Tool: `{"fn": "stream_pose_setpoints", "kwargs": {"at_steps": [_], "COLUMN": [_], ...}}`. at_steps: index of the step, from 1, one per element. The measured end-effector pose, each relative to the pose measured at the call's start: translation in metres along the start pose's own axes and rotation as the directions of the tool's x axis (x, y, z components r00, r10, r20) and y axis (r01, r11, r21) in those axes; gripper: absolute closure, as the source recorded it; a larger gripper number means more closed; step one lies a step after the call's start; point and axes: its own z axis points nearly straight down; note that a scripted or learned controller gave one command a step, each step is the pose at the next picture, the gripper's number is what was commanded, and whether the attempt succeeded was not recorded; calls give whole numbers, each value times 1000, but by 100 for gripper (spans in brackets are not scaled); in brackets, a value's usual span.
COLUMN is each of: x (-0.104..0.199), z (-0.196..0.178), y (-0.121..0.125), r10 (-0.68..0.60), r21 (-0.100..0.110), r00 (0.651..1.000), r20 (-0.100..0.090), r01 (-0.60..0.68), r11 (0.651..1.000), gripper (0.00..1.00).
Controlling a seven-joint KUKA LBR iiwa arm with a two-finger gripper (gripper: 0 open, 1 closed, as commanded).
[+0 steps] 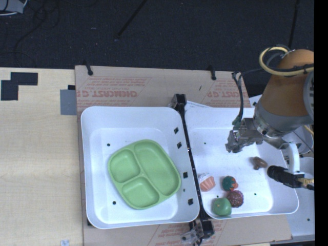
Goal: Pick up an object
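- You see the gripper (234, 143) low over the right bin (287, 205), near its middle, but it reads as a dark grey cluster, and you cannot tell its state or whether it has hold of anything.
- The arm (287, 94) is cut off at the right edge of the view.
- The small objects lie toward the right bin's near side: a pink and white piece (206, 182) by the divider, a red and green toy (229, 183), a dark red ball (236, 198) and a green round toy (221, 207) touching it.
- A small brown object (259, 162) lies apart, too small to identify.
- The left bin (97, 132) holds a light green three-compartment plate (143, 174).
- Both bins sit on cardboard (133, 88) on the surface.
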Motion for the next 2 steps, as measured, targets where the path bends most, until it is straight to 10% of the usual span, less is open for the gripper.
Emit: {"fn": "stream_pose_setpoints", "kwargs": {"at_steps": [2], "x": [107], "z": [-3], "y": [-27], "r10": [-1], "r21": [-1], "r00": [1000], "r20": [0], "r01": [1], "r11": [1000], "gripper": [100]}}
